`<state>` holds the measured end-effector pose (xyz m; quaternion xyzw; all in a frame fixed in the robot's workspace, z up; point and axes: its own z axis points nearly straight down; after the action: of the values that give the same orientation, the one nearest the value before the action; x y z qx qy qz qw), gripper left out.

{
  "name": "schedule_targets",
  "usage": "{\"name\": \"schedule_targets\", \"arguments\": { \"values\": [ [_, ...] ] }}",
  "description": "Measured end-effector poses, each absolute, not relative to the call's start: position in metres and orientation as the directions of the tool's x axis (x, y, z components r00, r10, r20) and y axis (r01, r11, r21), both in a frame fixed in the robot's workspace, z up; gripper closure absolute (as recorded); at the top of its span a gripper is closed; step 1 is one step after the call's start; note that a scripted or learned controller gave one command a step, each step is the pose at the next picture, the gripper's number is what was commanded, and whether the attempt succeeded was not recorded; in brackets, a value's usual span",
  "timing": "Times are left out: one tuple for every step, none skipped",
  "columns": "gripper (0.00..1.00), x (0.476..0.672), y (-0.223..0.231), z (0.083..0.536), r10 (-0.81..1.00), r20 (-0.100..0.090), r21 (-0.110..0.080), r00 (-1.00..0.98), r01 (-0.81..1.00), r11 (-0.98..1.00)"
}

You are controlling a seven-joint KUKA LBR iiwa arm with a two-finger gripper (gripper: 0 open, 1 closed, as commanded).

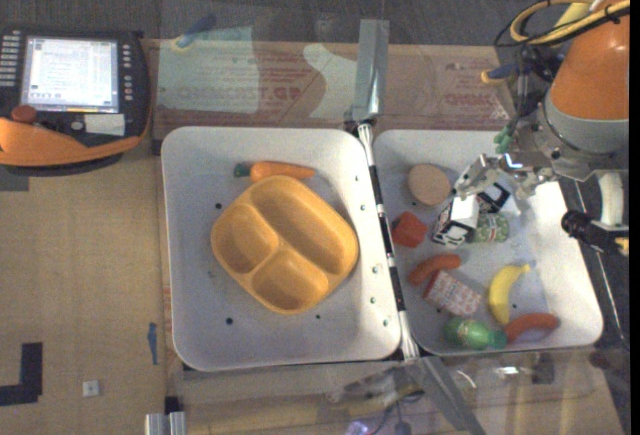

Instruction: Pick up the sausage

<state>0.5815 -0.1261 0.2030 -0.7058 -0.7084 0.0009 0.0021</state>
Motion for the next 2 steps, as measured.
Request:
{"name": "schedule_targets", "arguments": {
  "values": [
    [0.0, 0.5636, -0.1025, 0.1191, 0.997, -0.004, 0.023, 0.08, 0.997, -0.08],
    [0.0, 0.565, -0.1031, 0.1092, 0.987, -0.003, 0.056, 0.159, 0.986, -0.158]
  ]
}}
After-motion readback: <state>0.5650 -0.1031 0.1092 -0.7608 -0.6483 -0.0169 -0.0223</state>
